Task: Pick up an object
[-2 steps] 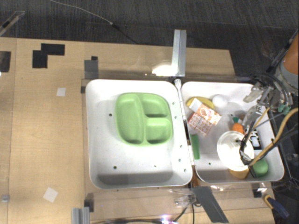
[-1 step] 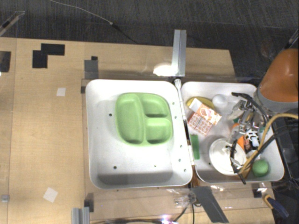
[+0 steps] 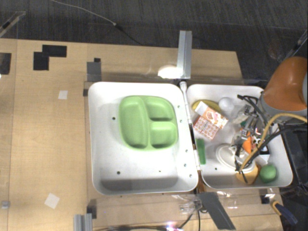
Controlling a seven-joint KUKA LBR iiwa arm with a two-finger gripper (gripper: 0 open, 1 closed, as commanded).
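Observation:
My gripper (image 3: 244, 147) is low over the right bin (image 3: 217, 180), wrapped in black and yellow cables, with the orange band of the arm (image 3: 288, 83) above it. Right beneath it lie a white round dish (image 3: 225, 155) and a small orange piece (image 3: 247, 143). A pink-and-white carton (image 3: 210, 124) lies to its left, with a yellow object (image 3: 204, 105) and a clear cup (image 3: 226, 104) behind that. Along the bin's left wall lies a green marker (image 3: 200, 151). A green ball (image 3: 268, 173) and a tan object (image 3: 248, 175) sit at the front right corner.
The left bin (image 3: 102, 177) holds a light green divided plate (image 3: 147, 121). A metal post (image 3: 185, 54) stands behind the gap between the bins. The wooden bench (image 3: 43, 143) spreads out to the left.

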